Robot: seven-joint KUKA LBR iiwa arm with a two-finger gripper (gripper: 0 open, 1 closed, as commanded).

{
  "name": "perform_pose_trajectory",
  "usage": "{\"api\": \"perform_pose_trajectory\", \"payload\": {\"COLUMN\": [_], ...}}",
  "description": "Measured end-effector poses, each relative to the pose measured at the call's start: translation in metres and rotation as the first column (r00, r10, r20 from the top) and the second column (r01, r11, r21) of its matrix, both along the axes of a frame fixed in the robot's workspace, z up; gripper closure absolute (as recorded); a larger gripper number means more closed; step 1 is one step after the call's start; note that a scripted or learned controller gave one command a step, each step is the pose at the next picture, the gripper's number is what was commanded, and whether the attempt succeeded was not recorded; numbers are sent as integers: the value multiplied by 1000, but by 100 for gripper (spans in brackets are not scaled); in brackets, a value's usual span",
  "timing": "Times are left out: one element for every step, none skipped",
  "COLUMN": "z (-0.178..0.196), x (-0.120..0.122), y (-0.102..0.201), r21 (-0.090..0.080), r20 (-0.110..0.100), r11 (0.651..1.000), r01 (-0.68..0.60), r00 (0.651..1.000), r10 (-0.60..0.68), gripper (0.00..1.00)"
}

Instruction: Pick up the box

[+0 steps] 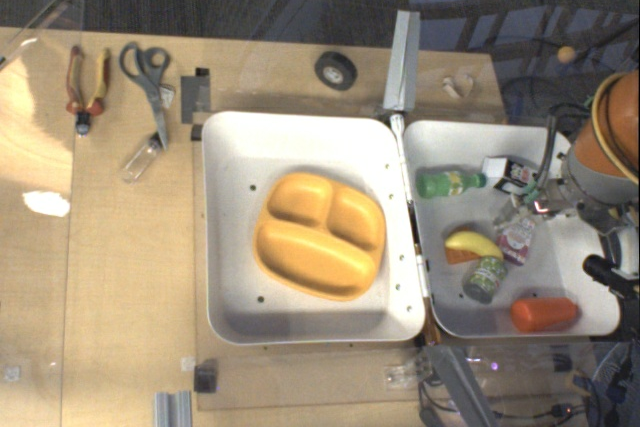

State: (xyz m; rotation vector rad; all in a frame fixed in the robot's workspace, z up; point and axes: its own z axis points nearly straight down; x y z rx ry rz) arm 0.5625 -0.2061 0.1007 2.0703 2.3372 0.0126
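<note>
**Pincer low over the right bin's far side**

The pincer [530, 200] hangs over the right bin [600, 327], close above a small crumpled packet [517, 240]; whether its tips are wide or narrow cannot be told. Just beyond it, near the far wall, lies the box [508, 172], white and dark, untouched. A green bottle [450, 182] lies to the box's left. Nearer the camera sit a banana [472, 243], a dark can [485, 278] and an orange-red object [545, 313]. The left bin [225, 215] holds a yellow divided tray [320, 233]. On the desk [100, 295] lie scissors [150, 85], pliers [85, 87] and a tape roll [336, 69].
</note>
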Motion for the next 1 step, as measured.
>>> {"api": "perform_pose_trajectory", "payload": {"z": [102], "x": [7], "y": [32], "r21": [6], "r20": [-12], "r11": [992], "r01": [128], "r00": [992], "r10": [-128], "gripper": [100]}}
